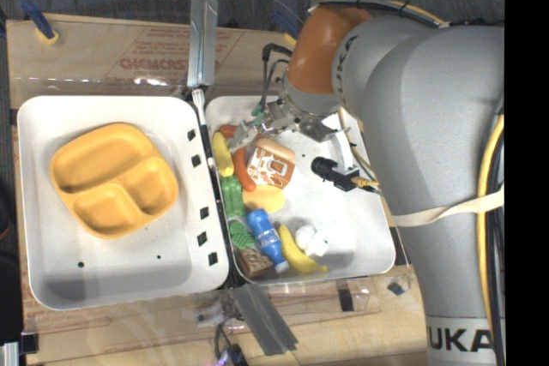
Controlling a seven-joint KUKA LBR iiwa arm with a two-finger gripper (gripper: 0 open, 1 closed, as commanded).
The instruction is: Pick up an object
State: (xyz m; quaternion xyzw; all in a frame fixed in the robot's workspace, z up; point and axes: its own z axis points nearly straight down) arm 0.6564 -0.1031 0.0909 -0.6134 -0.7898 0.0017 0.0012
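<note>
My gripper [260, 123] hangs low over the back left part of the right bin [364, 219], under the orange band of the arm. Just in front of it lies an orange and white carton [273, 165]. A small yellow banana [220, 153] and a red piece [242, 172] lie to the left of the carton, by the bin's left wall. Nothing shows clearly between the gripper's tips.
More toys lie along the right bin's left and front sides: a green piece [232, 198], a yellow lemon [264, 200], a blue bottle [267, 238], a larger banana [302, 254], a white piece [315, 243]. The left bin [51, 270] holds a yellow divided plate [113, 177].
</note>
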